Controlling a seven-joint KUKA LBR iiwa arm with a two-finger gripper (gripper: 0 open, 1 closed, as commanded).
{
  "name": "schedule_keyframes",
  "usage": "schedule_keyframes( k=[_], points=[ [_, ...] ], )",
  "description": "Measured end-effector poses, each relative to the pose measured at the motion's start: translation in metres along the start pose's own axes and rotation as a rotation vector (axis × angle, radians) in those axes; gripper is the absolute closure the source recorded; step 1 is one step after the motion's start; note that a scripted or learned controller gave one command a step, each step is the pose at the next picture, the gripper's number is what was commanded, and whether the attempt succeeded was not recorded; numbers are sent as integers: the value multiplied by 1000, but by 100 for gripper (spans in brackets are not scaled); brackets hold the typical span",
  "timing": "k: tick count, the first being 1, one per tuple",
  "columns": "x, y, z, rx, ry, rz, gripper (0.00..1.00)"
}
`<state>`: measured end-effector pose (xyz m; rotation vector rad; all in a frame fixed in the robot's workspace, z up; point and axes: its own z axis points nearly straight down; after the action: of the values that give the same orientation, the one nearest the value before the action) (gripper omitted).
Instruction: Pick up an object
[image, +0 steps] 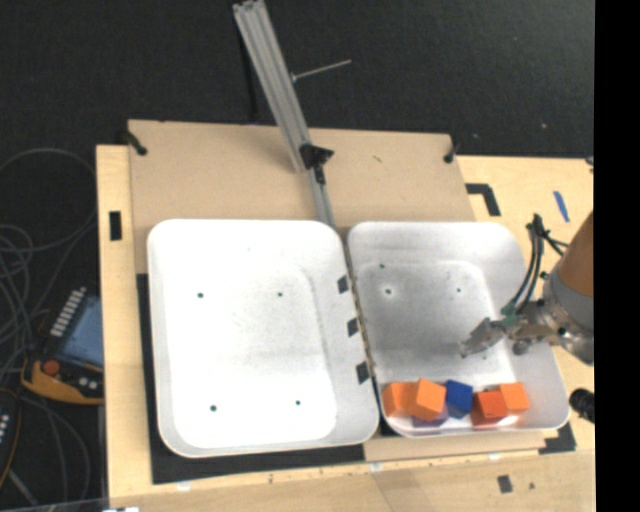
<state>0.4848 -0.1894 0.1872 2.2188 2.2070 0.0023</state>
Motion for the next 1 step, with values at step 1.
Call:
schedule_keyframes(
  k=[1],
  points=[
    [5, 0, 5, 6, 6, -2, 0]
  ],
)
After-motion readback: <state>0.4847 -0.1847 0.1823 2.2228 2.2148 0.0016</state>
